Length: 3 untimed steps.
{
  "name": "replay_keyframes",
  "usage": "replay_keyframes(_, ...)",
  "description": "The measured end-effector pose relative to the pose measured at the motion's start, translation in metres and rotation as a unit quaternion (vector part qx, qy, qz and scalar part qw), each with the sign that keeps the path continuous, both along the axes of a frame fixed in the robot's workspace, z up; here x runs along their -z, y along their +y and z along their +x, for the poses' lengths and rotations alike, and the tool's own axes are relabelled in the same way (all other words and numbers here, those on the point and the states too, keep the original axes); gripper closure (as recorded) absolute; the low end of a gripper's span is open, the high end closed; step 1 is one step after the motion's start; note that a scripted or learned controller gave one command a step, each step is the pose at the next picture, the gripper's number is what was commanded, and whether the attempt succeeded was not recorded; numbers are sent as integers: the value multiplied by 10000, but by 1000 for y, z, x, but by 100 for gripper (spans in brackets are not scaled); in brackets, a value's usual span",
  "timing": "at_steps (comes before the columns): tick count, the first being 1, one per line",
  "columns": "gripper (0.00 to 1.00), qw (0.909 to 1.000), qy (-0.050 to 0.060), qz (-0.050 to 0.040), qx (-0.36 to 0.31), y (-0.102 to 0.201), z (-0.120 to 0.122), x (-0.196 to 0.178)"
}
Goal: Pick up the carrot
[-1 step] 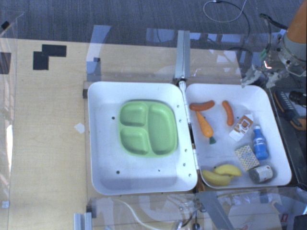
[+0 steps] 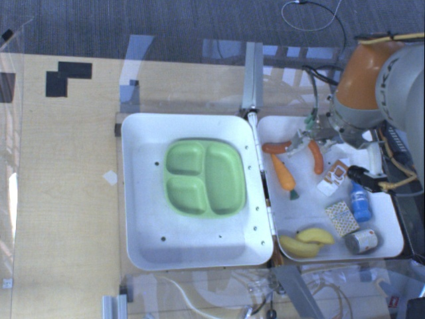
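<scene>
Single fixed overhead camera, slanted down over both white bins [image 2: 133, 178].

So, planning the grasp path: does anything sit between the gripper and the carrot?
Nothing visible blocks it. The two-finger gripper hovers up-right of the orange tapered carrot; a red-orange sausage lies close beside that gap.

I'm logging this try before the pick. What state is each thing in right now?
carrot: lying flat in the right bin, not held
two sausages: lying flat near the gripper
bananas: lying at the bin's front edge
can: on its side
blue bottle: lying down
green divided plate: flat in the left bin, nothing on it
</scene>
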<state>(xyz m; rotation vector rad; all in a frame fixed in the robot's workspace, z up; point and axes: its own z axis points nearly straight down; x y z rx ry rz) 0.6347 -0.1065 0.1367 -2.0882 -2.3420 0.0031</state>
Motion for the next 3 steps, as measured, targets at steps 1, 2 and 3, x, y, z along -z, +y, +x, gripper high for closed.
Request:
replay_keyframes(1, 0, 9974, -75, -6, -720, 21, -64, 48)
replay_keyframes(2, 0, 9998, -104, -3, -181, 12, -101, 48)
replay_keyframes(3, 100, 9998, -103, 4, -191, 13, -100, 39)
